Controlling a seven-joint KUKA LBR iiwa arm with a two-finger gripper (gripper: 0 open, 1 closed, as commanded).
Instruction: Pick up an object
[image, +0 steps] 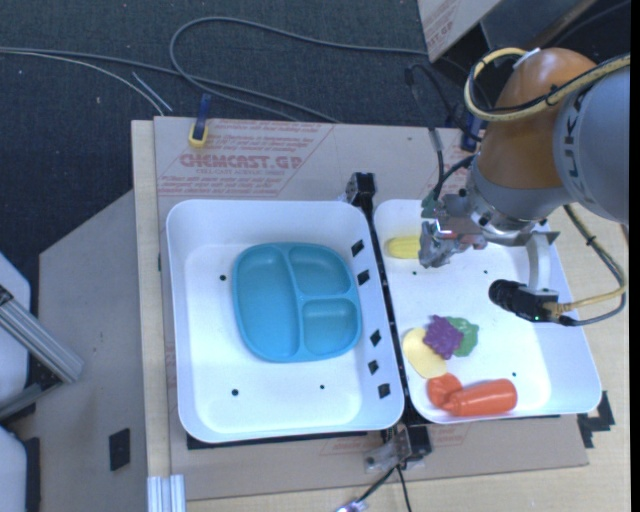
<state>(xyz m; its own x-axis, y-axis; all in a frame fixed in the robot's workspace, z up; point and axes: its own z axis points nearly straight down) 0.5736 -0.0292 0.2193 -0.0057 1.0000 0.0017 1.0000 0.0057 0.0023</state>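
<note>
The gripper (436, 250) hangs low in the right bin (560, 370), just at 3 o'clock of a yellow piece (402, 247); I cannot tell how its jaws stand. Purple grapes (447, 336), a yellow disc (420, 354) and an orange carrot (478, 396) cluster toward 6 o'clock. A blue tray (296, 300) lies in the left bin (200, 380).

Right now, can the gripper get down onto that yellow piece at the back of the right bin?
Probably yes. The gripper hangs right beside the yellow piece, which lies bare on the right bin floor. The divider wall close behind may crowd the fingers.
</note>
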